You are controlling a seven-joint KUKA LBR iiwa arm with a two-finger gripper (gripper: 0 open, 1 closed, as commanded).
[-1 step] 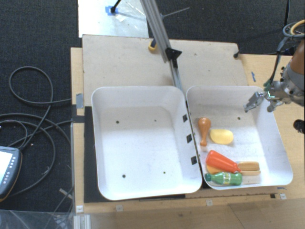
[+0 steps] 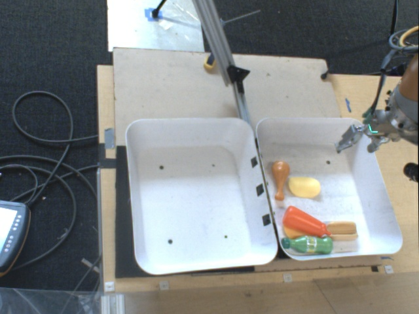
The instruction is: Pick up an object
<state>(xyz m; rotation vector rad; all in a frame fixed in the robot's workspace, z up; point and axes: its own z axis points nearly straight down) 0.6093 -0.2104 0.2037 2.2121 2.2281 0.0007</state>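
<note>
A drumstick [image 2: 281, 175], a yellow lemon [image 2: 304, 187], an orange carrot [image 2: 304, 222], a hot dog [image 2: 343, 229] and a green bottle [image 2: 308, 244] were seen lying clustered in the right bin [image 2: 376, 175].

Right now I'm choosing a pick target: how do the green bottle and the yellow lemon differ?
The green bottle is long, lies on its side against the right bin's near wall and touches the orange carrot. The yellow lemon is rounder, sits mid-bin and has free space on its right. Both lie in the right bin.

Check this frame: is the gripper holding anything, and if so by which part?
Nothing is held. The gripper hangs over the right white bin's far edge, fingers open, apart from the toys.
</note>
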